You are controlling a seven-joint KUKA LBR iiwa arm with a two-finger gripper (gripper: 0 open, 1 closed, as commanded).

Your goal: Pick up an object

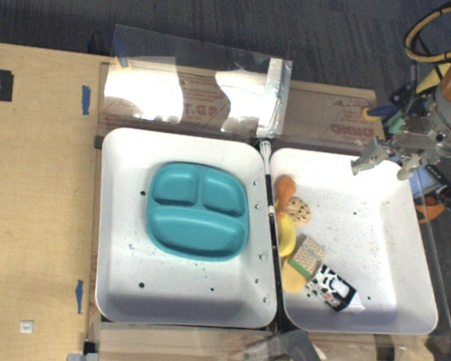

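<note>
Objects [303, 244] — orange, yellow, a black-and-white patterned pack — cluster along the right bin's [380, 232] nine-o'clock wall, at seven o'clock from the pincer [384, 162], which hangs open, holding nothing — labels unreadable.

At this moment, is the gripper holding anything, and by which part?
Nothing is held. The gripper hangs over the right bin's far rim, apart from the objects piled along that bin's left wall.

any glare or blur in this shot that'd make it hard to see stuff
In the camera view, strong glare washes out the clear plastic sheet behind the bins and the right bin's far corner; the gripper looks slightly soft; the teal plate and the small items along the right bin's left wall are evenly lit and readable.
</note>
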